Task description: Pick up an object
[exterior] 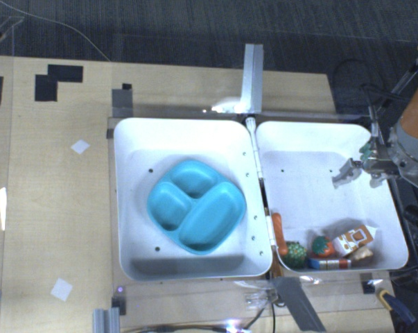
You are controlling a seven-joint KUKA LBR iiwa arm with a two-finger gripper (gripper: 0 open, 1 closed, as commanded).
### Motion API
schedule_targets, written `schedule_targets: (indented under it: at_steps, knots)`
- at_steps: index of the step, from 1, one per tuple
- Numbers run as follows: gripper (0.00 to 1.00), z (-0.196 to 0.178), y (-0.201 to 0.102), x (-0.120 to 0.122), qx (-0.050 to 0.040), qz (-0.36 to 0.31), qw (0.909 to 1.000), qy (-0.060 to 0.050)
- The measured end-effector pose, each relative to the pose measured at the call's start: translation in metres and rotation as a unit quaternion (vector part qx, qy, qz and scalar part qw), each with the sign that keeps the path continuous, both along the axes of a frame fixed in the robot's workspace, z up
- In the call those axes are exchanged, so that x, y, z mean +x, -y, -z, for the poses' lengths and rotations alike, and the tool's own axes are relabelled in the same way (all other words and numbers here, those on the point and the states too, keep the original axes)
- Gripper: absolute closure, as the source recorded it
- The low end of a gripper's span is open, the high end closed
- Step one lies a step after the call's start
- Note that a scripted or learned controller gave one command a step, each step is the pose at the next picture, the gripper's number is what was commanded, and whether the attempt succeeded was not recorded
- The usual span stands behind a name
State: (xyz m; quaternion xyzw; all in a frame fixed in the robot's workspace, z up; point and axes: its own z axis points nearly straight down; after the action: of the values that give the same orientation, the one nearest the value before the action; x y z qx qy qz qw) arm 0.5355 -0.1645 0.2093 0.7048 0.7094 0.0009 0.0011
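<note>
- The arm [415, 127] is seen at the right edge; its visible body is grey with an orange band near the top.
- Below the band there is a wide grey metal wrist part, lighter on its rim.
- The gripper [358, 171] is grey metal, with angular pieces that catch light.
- Thin dark cables, probably two or three, run beside the arm.
</note>
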Motion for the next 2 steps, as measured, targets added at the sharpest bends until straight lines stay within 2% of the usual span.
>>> schedule_targets:
  at_steps: [1, 2]
  knots:
    - [0.00, 0.105, -0.043, -0.035, 0.0001, -0.099, 0.9951, 0.000]
    - [0.00, 0.120, -0.044, 0.008, -0.0019, -0.177, 0.9843, 0.004]
